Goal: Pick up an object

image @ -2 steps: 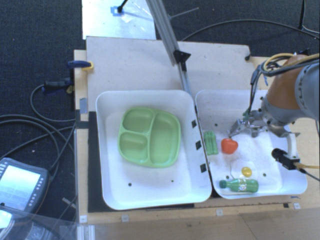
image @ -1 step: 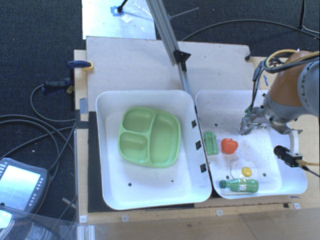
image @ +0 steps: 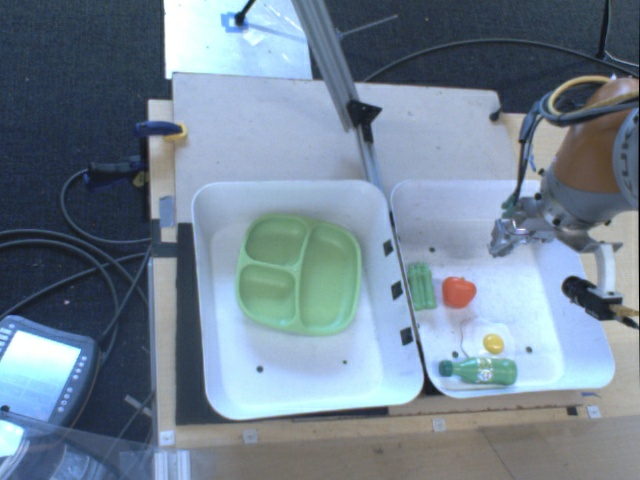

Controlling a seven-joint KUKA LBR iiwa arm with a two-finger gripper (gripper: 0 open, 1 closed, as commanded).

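Tomato (image: 459, 291), red, round, glossy

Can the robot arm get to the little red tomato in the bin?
Probably yes. The gripper hangs over the right bin, up and to the right of the tomato. Nothing lies on the white floor between them, and the tomato sits apart from the green block beside it.

arm (image: 598, 148) enters from right edge, orange band above grey wrist, bent downward. gripper (image: 503, 236) low at right side, pointing left.
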